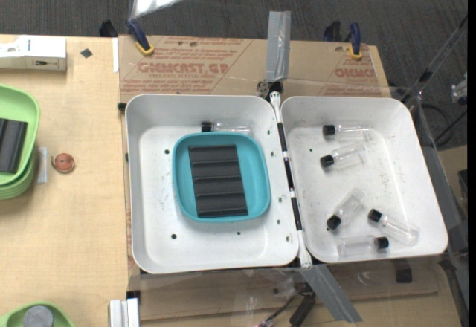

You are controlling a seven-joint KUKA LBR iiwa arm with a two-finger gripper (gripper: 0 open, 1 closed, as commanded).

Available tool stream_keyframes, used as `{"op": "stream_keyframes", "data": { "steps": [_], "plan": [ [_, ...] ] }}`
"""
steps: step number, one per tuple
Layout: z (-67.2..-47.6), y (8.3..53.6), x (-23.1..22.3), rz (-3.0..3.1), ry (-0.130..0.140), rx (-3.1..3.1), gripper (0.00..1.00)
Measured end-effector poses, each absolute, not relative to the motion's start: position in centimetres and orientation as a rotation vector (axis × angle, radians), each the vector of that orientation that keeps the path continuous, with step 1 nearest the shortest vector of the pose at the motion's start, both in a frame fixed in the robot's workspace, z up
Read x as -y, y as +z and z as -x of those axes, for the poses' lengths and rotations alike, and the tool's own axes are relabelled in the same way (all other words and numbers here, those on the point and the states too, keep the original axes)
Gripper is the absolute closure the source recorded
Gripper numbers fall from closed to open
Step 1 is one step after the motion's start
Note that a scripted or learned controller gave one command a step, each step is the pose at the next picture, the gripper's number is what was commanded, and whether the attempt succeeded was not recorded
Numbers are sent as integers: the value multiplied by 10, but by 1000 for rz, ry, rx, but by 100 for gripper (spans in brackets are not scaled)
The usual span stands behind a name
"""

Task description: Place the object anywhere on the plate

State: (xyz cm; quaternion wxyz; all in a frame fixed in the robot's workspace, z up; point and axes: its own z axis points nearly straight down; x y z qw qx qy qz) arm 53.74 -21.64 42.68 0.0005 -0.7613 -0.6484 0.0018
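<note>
We cannot tell the end effector's state. We count six capped vials and one teal plate.

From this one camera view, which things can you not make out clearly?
- Vial behind the teal plate, in the left bin: only its black cap and a faint clear body are seen past the plate rim.
- Five clear vials in the right bin: their contents are too small to tell, e.g. the lowest vial.
- Green tray: cut off by the left edge.
</note>
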Motion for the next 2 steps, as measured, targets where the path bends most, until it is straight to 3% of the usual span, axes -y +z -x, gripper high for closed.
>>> {"op": "stream_keyframes", "data": {
  "steps": [2],
  "plan": [
    [-537,427,216,2391,6,2036,0]
  ]
}}
